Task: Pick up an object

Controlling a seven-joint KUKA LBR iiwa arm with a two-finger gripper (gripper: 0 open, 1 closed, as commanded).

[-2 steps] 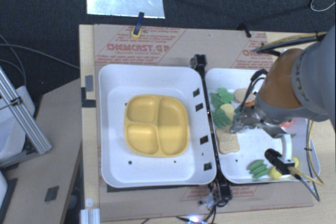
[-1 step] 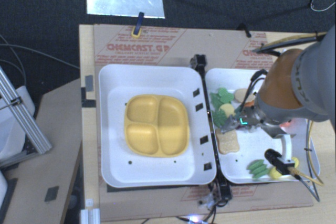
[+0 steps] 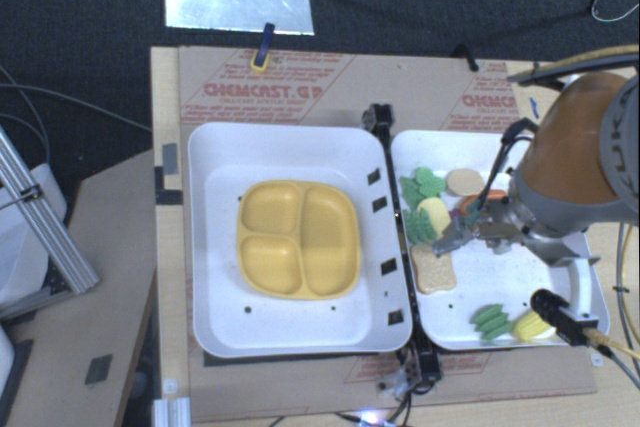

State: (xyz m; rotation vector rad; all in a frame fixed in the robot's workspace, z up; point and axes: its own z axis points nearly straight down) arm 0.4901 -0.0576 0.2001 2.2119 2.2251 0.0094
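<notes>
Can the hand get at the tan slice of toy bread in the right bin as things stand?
Probably yes. The hand hovers right at the tan slice of toy bread's upper edge, and nothing lies on top of it; the yellow piece sits just above.

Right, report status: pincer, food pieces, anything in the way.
Pincer low in right bin, over yellow piece and bread slice. Nothing seen gripped. Green pieces crowd close alongside. Yellow tray sits in left bin.
</notes>
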